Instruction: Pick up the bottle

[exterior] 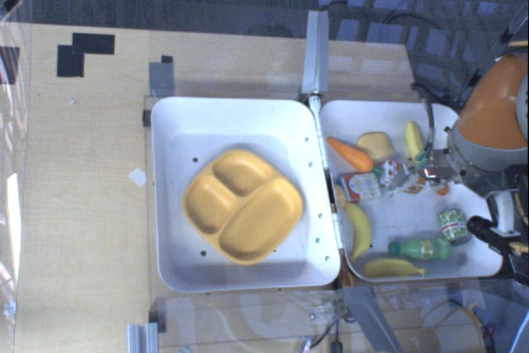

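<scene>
The green bottle (pixel 421 249) lies on its side near the front wall of the right bin (pixel 388 113), its neck pointing left. The arm comes in from the right, with its orange band above the bin's right edge. My gripper (pixel 419 174) hangs over the middle of the right bin, well behind the bottle and apart from it. It is close to a small red and white pouch (pixel 361 186) and some small colourful items. Nothing shows between the gripper's tips.
The right bin also holds a carrot (pixel 349 154), a tan bread piece (pixel 375 145), a small yellow fruit (pixel 412 140), two bananas (pixel 359 229), and a green can (pixel 452 225) just right of the bottle. The left bin (pixel 173 202) holds a yellow divided plate (pixel 242 204).
</scene>
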Controlling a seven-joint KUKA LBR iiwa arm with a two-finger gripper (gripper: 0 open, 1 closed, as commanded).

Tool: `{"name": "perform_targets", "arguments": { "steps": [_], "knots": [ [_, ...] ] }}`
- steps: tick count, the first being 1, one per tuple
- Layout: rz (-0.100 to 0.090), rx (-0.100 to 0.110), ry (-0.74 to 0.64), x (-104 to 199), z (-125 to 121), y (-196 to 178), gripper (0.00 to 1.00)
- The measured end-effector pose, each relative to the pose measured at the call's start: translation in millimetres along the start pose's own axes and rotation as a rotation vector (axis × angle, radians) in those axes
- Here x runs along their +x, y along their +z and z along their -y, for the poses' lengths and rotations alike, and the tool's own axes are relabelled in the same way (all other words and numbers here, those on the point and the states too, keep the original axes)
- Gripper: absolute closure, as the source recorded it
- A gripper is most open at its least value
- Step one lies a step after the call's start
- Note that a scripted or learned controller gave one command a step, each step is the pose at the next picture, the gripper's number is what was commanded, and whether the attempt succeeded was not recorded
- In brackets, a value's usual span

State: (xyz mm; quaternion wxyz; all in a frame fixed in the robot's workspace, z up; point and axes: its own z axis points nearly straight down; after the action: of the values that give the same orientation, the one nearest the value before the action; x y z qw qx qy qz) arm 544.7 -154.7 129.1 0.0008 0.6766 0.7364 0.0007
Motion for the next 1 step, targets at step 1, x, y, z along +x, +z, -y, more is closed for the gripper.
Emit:
{"name": "perform_targets", "arguments": {
  "steps": [1],
  "knots": [
    [0.0, -0.002, -0.307, 31.7, 49.9, -1.0, 0.0]
  ]
}}
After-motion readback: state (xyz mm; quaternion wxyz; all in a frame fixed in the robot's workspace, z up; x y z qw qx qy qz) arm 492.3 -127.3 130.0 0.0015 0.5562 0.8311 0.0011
